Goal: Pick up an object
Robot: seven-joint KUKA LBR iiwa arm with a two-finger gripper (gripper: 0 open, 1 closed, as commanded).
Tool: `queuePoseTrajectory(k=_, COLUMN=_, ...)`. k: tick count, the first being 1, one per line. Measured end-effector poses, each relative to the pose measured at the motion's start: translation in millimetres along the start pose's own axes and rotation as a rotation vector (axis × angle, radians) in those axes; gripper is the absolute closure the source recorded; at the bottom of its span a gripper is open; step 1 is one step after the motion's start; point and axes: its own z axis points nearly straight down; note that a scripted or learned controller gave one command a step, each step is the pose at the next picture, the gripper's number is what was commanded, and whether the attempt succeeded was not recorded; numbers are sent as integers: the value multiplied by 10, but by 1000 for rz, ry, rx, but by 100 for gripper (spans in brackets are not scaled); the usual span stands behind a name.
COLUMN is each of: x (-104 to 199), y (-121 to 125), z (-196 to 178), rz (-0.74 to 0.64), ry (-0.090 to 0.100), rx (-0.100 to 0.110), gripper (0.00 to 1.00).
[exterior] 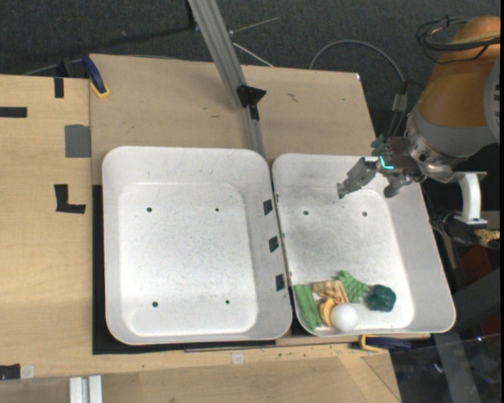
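My two-finger gripper [371,183] hangs over the far end of the shallow white plastic bin on the right [420,225], its dark fingers spread apart with nothing between them. That open stance suits where I am — above the bin floor, not yet committed to any one thing.

Everything worth picking sits crowded into the near corner of that same bin, well apart from me: a small white ball [345,316] against the near wall, a dark green rounded lump [381,298] just beside it toward the bin's outer side, a green leafy piece [350,286] and a tan and yellow piece [326,296] touching in a heap. They are packed tight, so I judge the ball or the green lump the cleaner target — each has a free side for a finger.
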Motion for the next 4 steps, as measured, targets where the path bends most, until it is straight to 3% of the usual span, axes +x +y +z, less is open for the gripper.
queuePoseTrajectory(k=1, x=-1, y=8, z=-25, rz=-1, ry=-1, rx=-5, gripper=0)
queuePoseTrajectory(k=3, x=-90, y=-120, z=1182, rz=1, ry=-1, rx=3, gripper=0)
queuePoseTrajectory(k=4, x=-88, y=-120, z=1702, rz=-1, ry=-3, rx=-5, gripper=0)
